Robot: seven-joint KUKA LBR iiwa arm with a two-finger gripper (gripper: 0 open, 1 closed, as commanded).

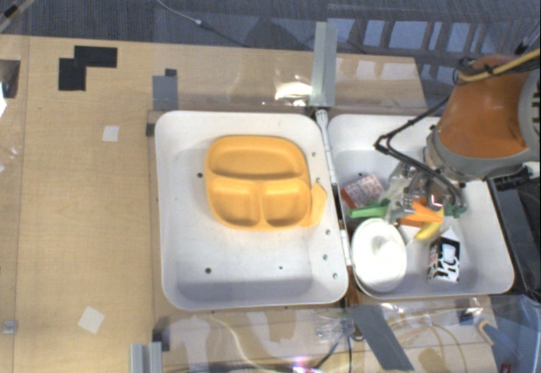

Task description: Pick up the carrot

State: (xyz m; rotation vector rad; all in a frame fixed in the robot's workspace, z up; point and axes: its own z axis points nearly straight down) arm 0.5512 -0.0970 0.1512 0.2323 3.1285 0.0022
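— Where's the carrot (420, 214)?
— In the right bin (499, 274), about mid-depth, toward its right half.
— What does it look like?
— Orange, slim, lying flat and roughly left to right, slightly slanted. A green end shows at its left. Part of it is covered from above, so its full length is hard to tell.

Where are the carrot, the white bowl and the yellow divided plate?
carrot (425, 212): camera view, orange body under the gripper.
white bowl (378, 253): camera view, its centre.
yellow divided plate (256, 179): camera view, middle divider.
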